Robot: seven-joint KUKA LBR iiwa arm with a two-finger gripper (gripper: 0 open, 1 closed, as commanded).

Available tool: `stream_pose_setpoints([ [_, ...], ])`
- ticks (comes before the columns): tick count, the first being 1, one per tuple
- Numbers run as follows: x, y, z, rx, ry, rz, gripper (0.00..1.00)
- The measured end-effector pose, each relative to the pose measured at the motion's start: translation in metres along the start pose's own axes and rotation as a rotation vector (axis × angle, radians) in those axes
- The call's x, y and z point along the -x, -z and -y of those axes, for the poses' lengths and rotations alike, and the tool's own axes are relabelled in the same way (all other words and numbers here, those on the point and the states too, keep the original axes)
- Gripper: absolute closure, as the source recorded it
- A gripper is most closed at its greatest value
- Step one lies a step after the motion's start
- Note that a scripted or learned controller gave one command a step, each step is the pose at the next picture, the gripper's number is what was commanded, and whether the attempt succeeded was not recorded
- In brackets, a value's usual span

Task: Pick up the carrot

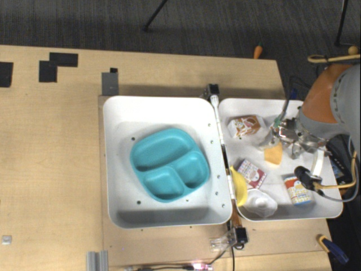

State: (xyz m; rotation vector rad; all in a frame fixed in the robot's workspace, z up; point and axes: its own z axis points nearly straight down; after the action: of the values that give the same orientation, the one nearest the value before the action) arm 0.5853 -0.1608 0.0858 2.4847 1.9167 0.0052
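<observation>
The grey arm with its orange band [317,97] reaches in from the right. It is bent down over the right-hand shallow white bin [333,209], with the wrist low above the far half of that bin. Its two-finger gripper [284,134] points down and towards the left, into the middle of the clutter. From this angle the metal parts blur together, so I cannot tell whether it is open or closed, and nothing shows clearly held in it. A dark cable [307,179] trails from the wrist across the bin's right side.

The closest thing to a carrot is a small yellow-orange wedge-shaped piece [273,154]. It lies on the bin floor just beside the gripper's tip, on the near side, though I cannot say whether the two touch.

Around it are:
- a brown-and-white packet [245,126] towards the far left corner
- a red-and-white packet [251,174]
- a yellow banana [240,188] against the left wall
- a pale crumpled wrapper [260,204]
- a small can with a red label [298,191] near the right

The left-hand white bin [121,208] holds a teal divided plastic plate [169,164], well apart from the arm.
</observation>
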Motion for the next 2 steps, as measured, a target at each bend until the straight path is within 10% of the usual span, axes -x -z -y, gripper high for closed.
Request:
stream_pose_setpoints([
  [2,0.008,0.000,0.010,-0.002,-0.043,0.000,0.00],
])
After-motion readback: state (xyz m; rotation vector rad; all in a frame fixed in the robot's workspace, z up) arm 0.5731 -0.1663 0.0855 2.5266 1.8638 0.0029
